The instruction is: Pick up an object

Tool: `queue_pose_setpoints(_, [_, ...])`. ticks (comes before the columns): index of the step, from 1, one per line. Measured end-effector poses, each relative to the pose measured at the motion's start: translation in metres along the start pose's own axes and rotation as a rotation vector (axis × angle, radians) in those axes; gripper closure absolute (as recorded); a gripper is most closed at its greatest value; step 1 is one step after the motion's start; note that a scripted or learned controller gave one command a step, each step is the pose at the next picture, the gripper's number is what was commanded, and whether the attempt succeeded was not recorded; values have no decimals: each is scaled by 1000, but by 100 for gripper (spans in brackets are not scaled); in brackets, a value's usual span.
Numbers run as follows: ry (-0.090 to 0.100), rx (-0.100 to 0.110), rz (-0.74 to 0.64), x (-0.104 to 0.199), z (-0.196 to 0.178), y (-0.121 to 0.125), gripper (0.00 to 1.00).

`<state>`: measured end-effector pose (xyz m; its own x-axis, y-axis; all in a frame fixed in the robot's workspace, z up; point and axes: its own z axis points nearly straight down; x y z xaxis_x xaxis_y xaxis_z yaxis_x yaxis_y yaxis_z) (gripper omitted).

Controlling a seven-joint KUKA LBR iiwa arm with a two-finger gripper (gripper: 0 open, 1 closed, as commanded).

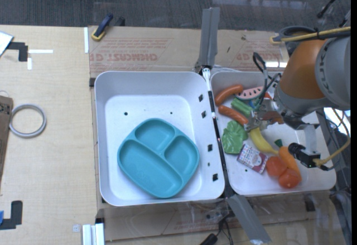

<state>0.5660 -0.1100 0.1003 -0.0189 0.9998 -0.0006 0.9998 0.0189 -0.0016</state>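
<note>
- A wooden bench carries two shallow white bins side by side: the left bin [106,126] holds a teal divided plate [158,157], and the right bin [326,182] is crowded with toy food.
- The gripper [257,121] is low over the right bin's middle, close to a carrot [232,115], a green pepper [241,106] and a banana [261,141]. Whether it is apart, together or clamped on something I cannot tell; the wrist hides it.
- These pieces look like light, stiff, smooth plastic, so likely slippery. A grasp across the banana's narrow mid-body looks safest.
- The leafy green piece [234,137] and the flat pink packet [251,157] offer little to pinch.
- Room is tight: items touch one another, and the divider wall lies just beside the leafy piece. More open floor shows near the right wall, by the orange fruit [284,170].
</note>
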Motion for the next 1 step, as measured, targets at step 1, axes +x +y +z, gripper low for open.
queue_pose_setpoints(1, [-1, -2, -15, 29, -92, 53, 100])
